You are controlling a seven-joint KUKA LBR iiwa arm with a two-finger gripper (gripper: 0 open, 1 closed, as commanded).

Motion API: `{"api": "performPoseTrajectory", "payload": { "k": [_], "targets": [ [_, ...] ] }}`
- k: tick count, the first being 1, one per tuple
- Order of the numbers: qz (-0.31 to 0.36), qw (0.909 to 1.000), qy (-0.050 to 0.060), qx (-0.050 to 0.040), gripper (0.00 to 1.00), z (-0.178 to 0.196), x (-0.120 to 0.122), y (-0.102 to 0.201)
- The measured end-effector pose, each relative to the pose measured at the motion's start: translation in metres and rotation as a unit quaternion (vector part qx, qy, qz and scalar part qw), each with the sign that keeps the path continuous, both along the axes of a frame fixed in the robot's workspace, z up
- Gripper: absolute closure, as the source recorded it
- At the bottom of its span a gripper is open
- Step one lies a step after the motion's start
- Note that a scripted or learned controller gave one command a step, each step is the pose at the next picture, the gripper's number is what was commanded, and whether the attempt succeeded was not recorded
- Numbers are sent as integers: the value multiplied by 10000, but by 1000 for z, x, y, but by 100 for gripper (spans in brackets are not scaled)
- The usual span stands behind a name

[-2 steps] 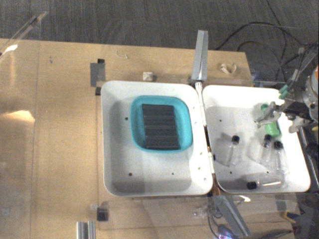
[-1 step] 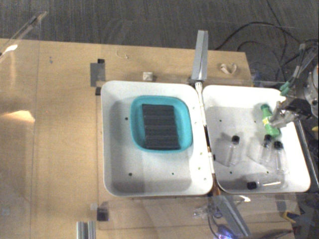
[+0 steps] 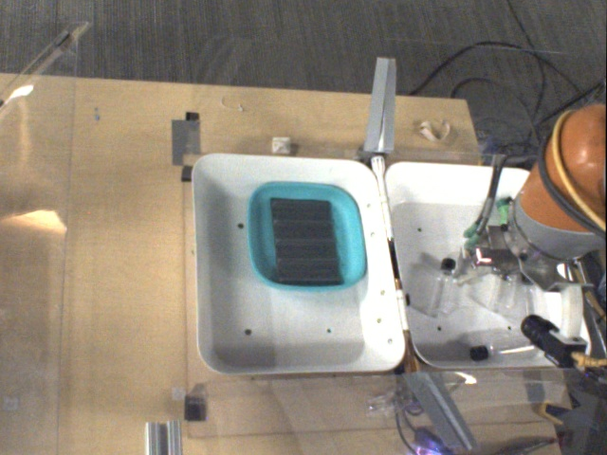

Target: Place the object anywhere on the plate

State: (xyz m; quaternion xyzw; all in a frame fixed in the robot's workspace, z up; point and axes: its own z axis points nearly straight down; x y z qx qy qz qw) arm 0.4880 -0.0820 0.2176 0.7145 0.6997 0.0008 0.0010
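The gripper (image 3: 482, 259) hangs low over the middle of the right bin (image 3: 427, 207), under the orange band of the wrist. Whether it is spread or pressed together I cannot tell from this slant, and nothing shows clamped in it.

Just beside it, toward the bin's left wall, is a clear bottle-like object (image 3: 438, 290), pale and hard to read against the white floor, with a small dark cap at its far end. I take this for the thing to be moved. Its long axis seems to run roughly along the left wall, cap toward the far edge and base toward the near edge, though the outline is too faint to be sure.

A small black piece (image 3: 479, 353) lies near the right bin's near edge, well apart from the gripper.

Across the shared wall, the left bin (image 3: 228, 330) bears a teal plate (image 3: 353, 245) in its far half, with a dark ribbed insert (image 3: 305, 243) in the plate's middle.

By my judgement the pick is the step in hand, with the carry not yet begun. The next move calls for a grasp across the object's narrow width, a lift clear of the dividing wall, and a release over the plate.
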Motion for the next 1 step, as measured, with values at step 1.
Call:
{"api": "performPoseTrajectory", "payload": {
  "k": [1],
  "targets": [
    [1, 10000, -1, 0, 0, 0, 0, 0]
  ]
}}
